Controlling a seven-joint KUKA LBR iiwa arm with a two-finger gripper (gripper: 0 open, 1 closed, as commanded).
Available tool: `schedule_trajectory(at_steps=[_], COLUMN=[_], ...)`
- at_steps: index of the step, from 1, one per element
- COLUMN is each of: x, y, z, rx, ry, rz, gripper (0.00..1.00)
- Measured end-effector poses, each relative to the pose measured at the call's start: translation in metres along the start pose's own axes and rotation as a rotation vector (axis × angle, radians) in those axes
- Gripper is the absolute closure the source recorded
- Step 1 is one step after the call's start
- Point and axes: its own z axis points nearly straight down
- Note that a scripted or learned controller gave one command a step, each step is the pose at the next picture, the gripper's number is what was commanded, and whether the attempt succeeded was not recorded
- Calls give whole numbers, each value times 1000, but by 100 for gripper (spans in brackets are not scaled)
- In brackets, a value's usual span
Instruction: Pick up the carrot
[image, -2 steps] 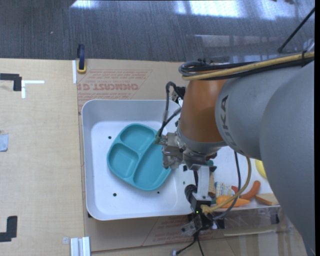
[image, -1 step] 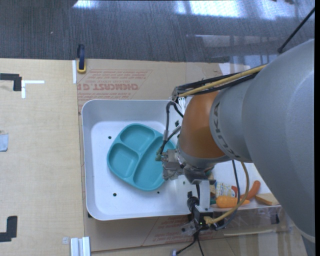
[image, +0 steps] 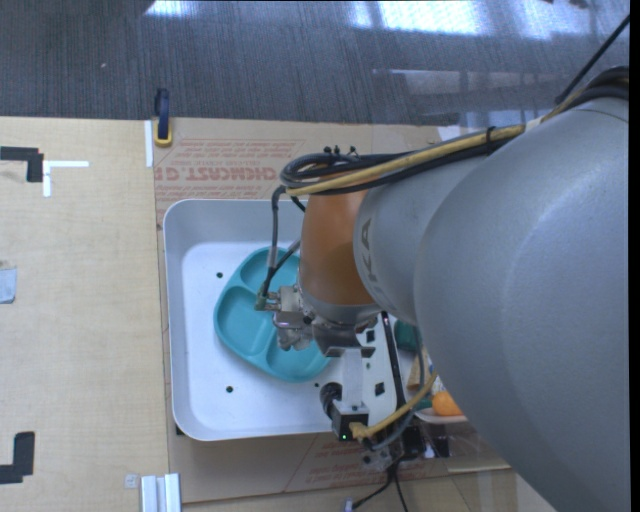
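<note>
A small orange piece that looks like the carrot (image: 446, 404) peeks out from under the arm at the lower right, in the right bin; most of it is hidden. My gripper (image: 290, 332) hangs low over the right part of a teal divided plate (image: 243, 315) in the left bin (image: 195, 400), well to the left of the orange piece. The wrist covers the spot beneath the gripper.
The grey arm with its orange band covers nearly all of the right bin. A sliver of something teal (image: 406, 336) shows beside the wrist. White floor of the left bin lies bare around the plate. The wooden bench (image: 80, 330) spreads to the left.
</note>
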Motion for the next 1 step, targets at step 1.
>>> schedule_trajectory(at_steps=[1], x=[14], y=[61], z=[8], rx=[1], ry=[-2], rz=[-59], gripper=[100])
